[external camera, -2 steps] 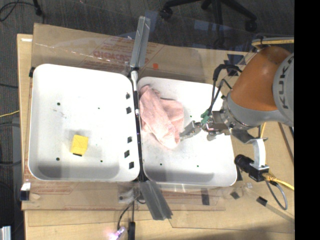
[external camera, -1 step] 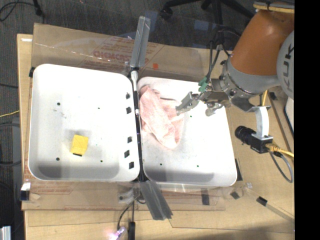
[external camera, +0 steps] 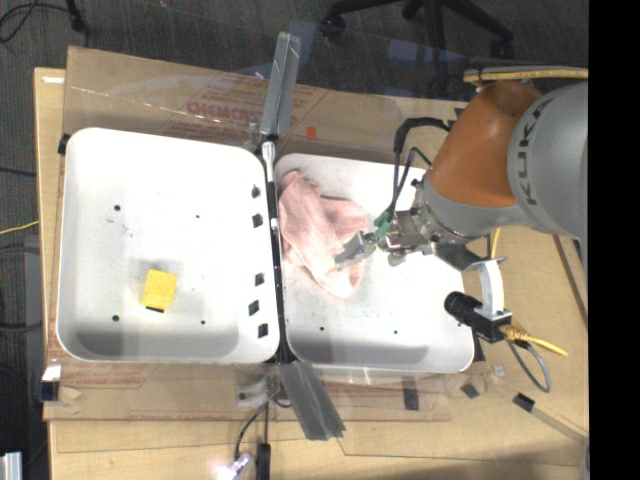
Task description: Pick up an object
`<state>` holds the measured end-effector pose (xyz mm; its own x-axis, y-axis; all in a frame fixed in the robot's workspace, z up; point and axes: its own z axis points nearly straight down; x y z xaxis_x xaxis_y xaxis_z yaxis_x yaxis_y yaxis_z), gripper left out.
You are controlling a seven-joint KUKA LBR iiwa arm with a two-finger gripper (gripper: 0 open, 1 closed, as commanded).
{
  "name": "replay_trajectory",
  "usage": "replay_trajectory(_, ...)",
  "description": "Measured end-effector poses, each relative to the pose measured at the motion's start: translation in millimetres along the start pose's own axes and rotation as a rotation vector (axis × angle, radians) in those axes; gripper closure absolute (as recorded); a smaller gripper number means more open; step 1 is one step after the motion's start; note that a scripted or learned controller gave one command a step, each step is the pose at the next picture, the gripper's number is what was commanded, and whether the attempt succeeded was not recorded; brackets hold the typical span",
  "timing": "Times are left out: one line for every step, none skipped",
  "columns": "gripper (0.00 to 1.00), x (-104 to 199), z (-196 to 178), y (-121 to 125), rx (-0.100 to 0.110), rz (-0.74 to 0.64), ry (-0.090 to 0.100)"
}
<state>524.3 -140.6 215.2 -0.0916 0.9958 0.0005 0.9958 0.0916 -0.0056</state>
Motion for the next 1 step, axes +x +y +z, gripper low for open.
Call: replay_trajectory(0.00, -19.2, 123.4, 41.9, -0.004, -0.097, 0.000)
